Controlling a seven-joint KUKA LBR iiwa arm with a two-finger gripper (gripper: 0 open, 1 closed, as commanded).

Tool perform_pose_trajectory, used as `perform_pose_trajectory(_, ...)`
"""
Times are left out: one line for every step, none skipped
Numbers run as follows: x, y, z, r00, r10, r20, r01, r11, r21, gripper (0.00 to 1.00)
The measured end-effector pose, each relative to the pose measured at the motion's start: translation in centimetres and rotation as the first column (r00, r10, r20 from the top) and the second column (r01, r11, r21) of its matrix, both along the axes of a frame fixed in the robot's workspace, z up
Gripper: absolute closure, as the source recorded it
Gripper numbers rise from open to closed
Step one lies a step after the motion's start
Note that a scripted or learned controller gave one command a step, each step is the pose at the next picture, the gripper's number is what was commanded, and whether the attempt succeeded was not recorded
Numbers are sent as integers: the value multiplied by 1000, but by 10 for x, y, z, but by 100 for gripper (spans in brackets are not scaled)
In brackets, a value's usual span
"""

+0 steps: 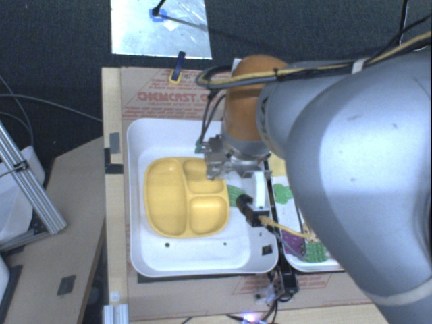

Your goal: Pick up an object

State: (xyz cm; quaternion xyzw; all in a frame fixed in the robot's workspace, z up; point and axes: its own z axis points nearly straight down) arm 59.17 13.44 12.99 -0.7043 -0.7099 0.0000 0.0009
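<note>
**Two bins, one tray, arm low over the left bin**

Dark carpet-like floor around a cardboard-topped table carrying two shallow white plastic bins. Left bin holding one yellow three-compartment plastic tray, lying flat toward the bin's left and middle. Just right of the tray, one small green piece, partly hidden. Right bin largely covered by the grey arm, showing two green items and one purple strip near its lower edge. Jaws down at the tray's upper right corner, beneath the orange band; released or clenched, cannot tell. One silver foil sheet on the floor beyond the table.
</note>
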Motion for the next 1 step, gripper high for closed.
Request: perform_pose_trajectory(72,-3,-31,1000,-2,8,2,1000,-1,100)
